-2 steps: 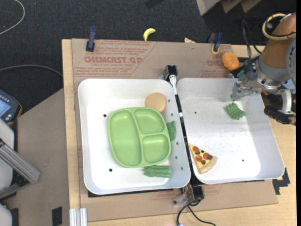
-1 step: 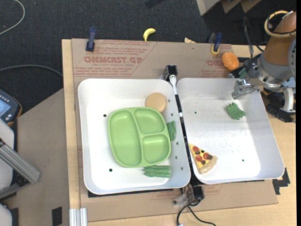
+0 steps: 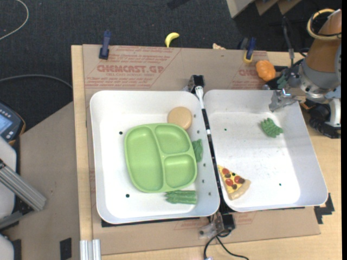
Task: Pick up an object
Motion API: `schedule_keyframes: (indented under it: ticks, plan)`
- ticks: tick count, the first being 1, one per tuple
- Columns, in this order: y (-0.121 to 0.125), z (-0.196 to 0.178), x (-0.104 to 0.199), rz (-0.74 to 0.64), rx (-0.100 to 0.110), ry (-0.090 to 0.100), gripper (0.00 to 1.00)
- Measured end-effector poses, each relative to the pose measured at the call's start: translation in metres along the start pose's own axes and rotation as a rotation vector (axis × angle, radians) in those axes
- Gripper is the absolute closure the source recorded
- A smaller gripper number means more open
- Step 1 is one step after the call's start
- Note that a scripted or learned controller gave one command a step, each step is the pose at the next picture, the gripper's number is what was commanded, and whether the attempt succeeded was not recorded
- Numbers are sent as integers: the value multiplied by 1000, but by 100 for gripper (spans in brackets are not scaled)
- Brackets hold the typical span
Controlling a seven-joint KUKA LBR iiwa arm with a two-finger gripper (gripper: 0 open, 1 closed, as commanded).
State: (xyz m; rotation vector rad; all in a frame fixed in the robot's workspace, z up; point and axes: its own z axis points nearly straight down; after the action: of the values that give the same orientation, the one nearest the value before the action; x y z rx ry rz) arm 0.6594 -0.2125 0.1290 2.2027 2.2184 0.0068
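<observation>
The gripper (image 3: pixel 276 101) hung over the far right corner of the right bin (image 3: pixel 303 194), a small metallic piece below the grey wrist and its orange band; whether it was spread or closed could not be told from this slanted view, and nothing showed pinched in it.

Just near and left of it, on the bin's smooth white floor, lay a small green leafy toy (image 3: pixel 270 127), ragged-edged and lumpy, its long axis running from far left to near right. At the near left corner of the same bin rested a toy pizza slice (image 3: pixel 234 181), a flat wedge with a tan crust and red dots, its tip pointing far and left, its crust edge to the near right.

The left bin (image 3: pixel 105 145) carried a glossy green divided plate (image 3: pixel 160 157) with three compartments. A round tan cookie-like disc (image 3: pixel 180 117) touched its far right rim, and a knobbly green vegetable piece (image 3: pixel 181 197) lay along its near edge, lengthwise left to right.

Both bins sat on a brown cardboard sheet (image 3: pixel 135 66) printed in red and clamped at its far edge. A yellow banana shape (image 3: pixel 172 38) and an orange ball (image 3: pixel 265 70) lay beyond the bins, over dark carpet.
</observation>
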Motion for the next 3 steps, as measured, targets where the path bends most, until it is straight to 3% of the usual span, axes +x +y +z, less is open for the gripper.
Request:
schedule_keyframes:
  ticks: [1, 2, 3]
  plan:
    - [1, -11, 0, -1, -3, -2, 100]
    - [-10, -211, 11, 5, -8, 1, 100]
    - [-77, -136, 60, 6, 24, 12, 100]
